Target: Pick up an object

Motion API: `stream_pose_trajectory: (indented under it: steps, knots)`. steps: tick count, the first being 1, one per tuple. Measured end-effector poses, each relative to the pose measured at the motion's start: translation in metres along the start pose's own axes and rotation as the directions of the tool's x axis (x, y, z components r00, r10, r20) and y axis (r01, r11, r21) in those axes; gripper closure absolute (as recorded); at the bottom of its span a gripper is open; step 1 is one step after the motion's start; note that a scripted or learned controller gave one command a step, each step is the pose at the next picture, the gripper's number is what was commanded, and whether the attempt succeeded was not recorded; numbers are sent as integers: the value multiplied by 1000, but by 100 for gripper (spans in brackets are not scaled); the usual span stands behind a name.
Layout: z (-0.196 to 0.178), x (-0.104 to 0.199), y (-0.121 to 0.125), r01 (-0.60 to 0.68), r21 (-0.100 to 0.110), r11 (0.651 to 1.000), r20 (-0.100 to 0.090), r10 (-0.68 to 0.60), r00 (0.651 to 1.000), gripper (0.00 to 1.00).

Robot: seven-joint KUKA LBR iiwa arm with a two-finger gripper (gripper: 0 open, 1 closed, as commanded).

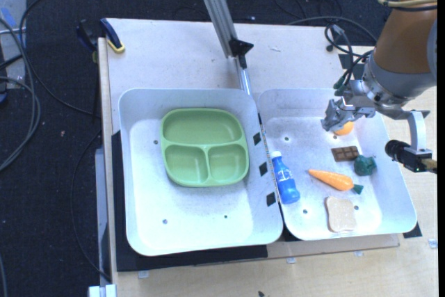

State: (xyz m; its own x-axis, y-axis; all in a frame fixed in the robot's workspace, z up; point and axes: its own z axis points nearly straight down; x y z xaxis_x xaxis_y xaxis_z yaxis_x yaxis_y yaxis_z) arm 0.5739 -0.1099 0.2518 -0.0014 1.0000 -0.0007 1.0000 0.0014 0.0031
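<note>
Look at the right bin (389,219): your gripper (338,116) hangs low over its far part, right above a small orange piece (345,127) that peeks out beneath it. From this slanted view you cannot tell whether the claw is spread or pressed together, nor whether it touches the orange piece or merely hovers over it. Nothing is visibly pinched, so count the pick as not yet made.

What you have to choose from all lies in that same bin. A brown bar (345,153) sits just in front of the orange piece, with a dark green lump (364,165) beside it toward the arm. The carrot (332,180) lies nearer the middle, tilted, its green tip pointing at the bin's right wall. A slice of bread (341,213) rests flat near the front edge. A blue bottle (284,179) lies along the left wall, cap toward the back.

The left bin (139,219) holds a green tray (205,147) with three compartments, well apart from the gripper.

By my judgement, the approach is done and the orange piece is the likely target; the grasp itself and the lift remain. Watch for a slip: the piece is small and half hidden under the claw.
</note>
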Motion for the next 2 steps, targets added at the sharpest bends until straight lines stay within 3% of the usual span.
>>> stream_pose_trajectory:
  steps: [2]
  knots:
    - [20, 117, 18, 6, 4, 1000, -2, -6, 1000, 100]
